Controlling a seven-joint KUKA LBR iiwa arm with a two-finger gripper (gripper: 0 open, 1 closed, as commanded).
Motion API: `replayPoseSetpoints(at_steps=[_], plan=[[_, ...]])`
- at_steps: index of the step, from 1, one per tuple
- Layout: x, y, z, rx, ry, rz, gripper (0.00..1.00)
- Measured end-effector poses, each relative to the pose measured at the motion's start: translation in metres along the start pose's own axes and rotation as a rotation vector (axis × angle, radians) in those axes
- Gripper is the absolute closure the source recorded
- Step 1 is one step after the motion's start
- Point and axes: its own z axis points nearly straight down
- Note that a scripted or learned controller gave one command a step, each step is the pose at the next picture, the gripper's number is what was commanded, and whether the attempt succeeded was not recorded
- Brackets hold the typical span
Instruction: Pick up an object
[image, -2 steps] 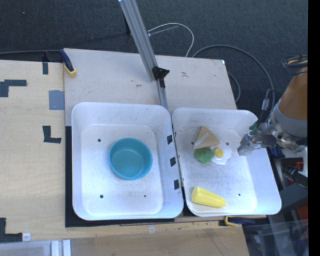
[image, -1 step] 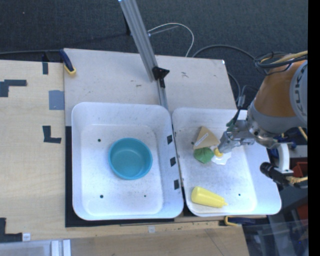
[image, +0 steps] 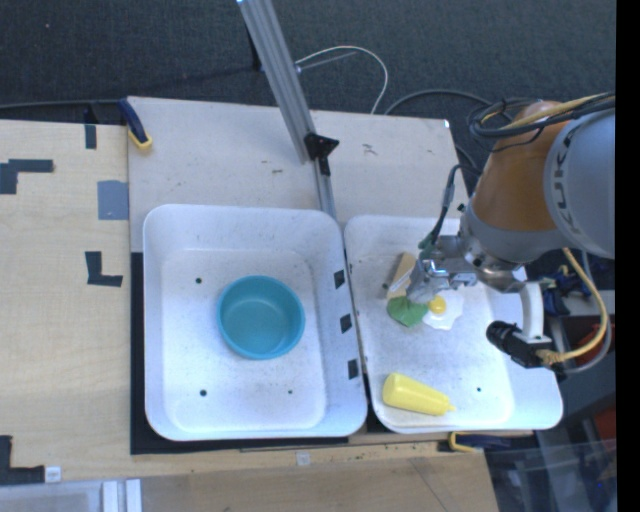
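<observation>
Camera view: gripper (image: 432, 283) sits low over the right bin (image: 520, 400), directly above a small cluster: a green object (image: 406, 312) just below-left of it, a white-and-yellow object (image: 440, 310) just below-right, and a tan wedge (image: 402, 268) touching its left side. Whether the gripper is apart or together: cannot tell, the wrist body hides it. No object is visibly held.

Judgement: the arm is placed here because the cluster offers the nearest candidates; the crowding makes a clean single pick doubtful.

A yellow cone-shaped object (image: 416, 395) lies well below the gripper, alone and clear of the bin wall, so an easier target.

Far left of the gripper, the left bin (image: 170, 400) holds a teal bowl (image: 262, 317), upright.

No brands, labels or legible writing are visible.
</observation>
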Motion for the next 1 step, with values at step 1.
replayPoseSetpoints(at_steps=[1], plan=[[0.0550, 0.0162, -0.0126, -0.001, 0.000, -0.001, 1.00]])
